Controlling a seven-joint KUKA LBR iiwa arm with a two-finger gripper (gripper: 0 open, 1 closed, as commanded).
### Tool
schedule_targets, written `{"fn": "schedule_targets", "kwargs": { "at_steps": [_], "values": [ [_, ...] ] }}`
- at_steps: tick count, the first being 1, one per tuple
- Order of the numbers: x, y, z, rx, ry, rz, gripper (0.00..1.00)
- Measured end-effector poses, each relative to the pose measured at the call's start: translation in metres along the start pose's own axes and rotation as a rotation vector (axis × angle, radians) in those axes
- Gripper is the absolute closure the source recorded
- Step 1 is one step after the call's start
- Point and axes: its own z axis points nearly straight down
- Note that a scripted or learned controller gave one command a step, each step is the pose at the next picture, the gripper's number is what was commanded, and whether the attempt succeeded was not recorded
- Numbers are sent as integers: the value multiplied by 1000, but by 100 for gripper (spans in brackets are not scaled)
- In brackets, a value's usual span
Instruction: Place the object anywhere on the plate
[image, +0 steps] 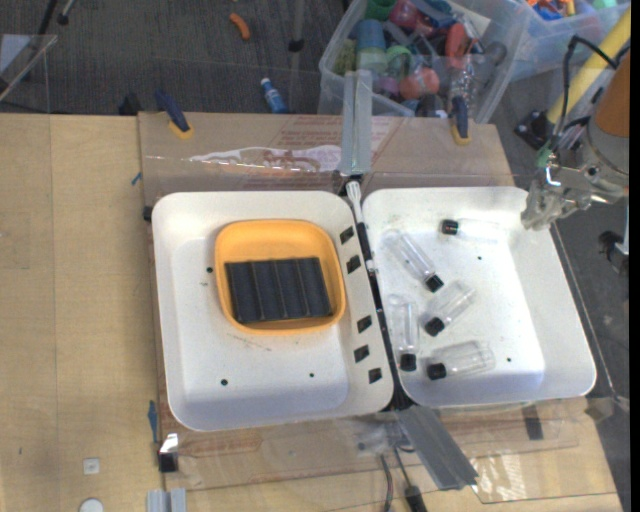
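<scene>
writing: none I can read | my gripper (542, 208): at the right bin's (560, 330) far right corner, too blurred to tell my fingers' state, touching no vial | clear vials (415, 258) with black caps: scattered in right bin | orange plate (277, 272): left bin (190, 330), bears dark ribbed block (278, 290)

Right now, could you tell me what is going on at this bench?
The gripper hovers at the right bin's upper right corner, holding nothing I can see. Several clear vials with black caps lie loose in that bin. The orange plate in the left bin carries a dark ridged block.
</scene>
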Motion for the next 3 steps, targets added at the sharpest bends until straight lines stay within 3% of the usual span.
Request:
{"fn": "schedule_targets", "kwargs": {
  "at_steps": [1, 2, 3],
  "values": [
    [9, 16, -26, -2, -1, -233, 100],
    [-14, 20, -76, -3, -1, -439, 100],
    [-12, 20, -138, -4, -2, -590, 100]
  ]
}}
